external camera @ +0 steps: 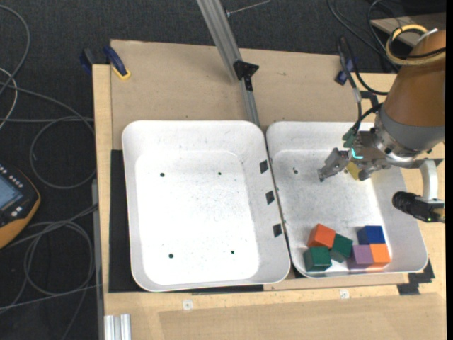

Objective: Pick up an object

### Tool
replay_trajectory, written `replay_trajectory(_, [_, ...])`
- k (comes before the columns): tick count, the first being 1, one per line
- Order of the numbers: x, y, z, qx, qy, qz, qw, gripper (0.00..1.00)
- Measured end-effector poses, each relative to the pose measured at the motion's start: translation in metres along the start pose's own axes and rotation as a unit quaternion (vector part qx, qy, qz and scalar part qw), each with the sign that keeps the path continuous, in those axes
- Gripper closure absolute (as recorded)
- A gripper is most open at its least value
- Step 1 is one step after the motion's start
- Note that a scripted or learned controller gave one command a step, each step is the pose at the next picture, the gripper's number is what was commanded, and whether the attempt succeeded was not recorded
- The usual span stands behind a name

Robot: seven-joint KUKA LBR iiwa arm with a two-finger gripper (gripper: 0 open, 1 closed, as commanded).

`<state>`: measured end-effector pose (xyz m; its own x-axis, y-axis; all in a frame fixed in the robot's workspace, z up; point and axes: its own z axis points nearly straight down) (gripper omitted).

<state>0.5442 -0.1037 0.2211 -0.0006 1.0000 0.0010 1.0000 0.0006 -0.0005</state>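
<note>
A cluster of small blocks lies in the front right corner of the right bin (pixel 297 154): an orange block (pixel 323 235), a green block (pixel 342 246), a dark green block (pixel 318 259), a purple block (pixel 362 255), a blue block (pixel 371 234) and another orange block (pixel 381 253). My gripper (pixel 331 166) hangs over the middle of the right bin, behind the blocks and apart from them. It is open, and nothing shows between its fingers. A small yellowish patch shows just behind the gripper; I cannot tell what it is.
The left bin (pixel 141 140) sits beside the right one, with black clips on the shared edge (pixel 270 197). A metal pole (pixel 226 41) slants up from the back of the bench. Clamps hold the board's back corners. Cables lie on the floor to the left.
</note>
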Motion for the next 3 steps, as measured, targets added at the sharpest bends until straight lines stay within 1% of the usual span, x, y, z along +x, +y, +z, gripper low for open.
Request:
replay_trajectory(1, [0.011, 0.000, 0.054, 0.004, 0.001, 0.000, 1.0000, 0.00])
replay_trajectory(2, [0.006, 0.002, 0.116, 0.004, 0.000, 0.001, 1.0000, 0.00])
replay_trajectory(3, [0.007, 0.002, 0.122, 0.002, 0.000, 0.001, 1.0000, 0.00])
